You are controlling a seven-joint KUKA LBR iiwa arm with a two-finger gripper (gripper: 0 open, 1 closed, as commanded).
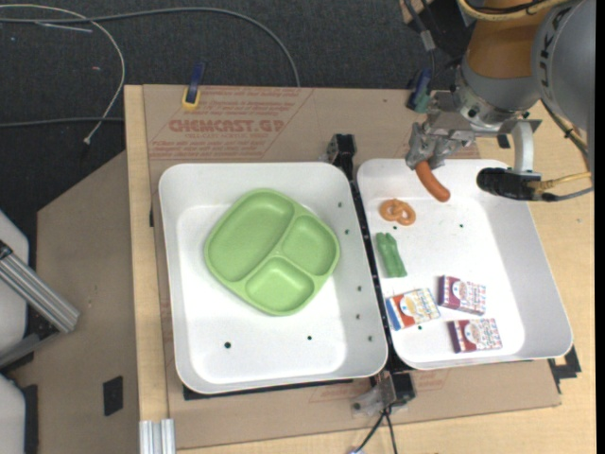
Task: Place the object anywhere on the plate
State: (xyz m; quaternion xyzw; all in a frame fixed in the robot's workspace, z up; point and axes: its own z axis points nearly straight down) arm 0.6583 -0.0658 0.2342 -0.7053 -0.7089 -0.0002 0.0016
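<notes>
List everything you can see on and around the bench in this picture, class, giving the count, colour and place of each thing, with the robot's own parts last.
plate: 1, green, three compartments, in the left bin
left bin: 1, white, on the cardboard sheet
right bin: 1, white, beside the left bin
hot dog: 1, orange-red, at the end effector's tips, above the right bin's far edge
pretzel: 1, orange-brown, right bin, far left
green piece: 1, green, right bin, left edge
small packets: 3, white with purple and red print, right bin, near half
cardboard sheet: 1, brown, under both bins
end effector: 1, grey, over the right bin's far edge
arm: 1, grey with orange band, upper right
</notes>
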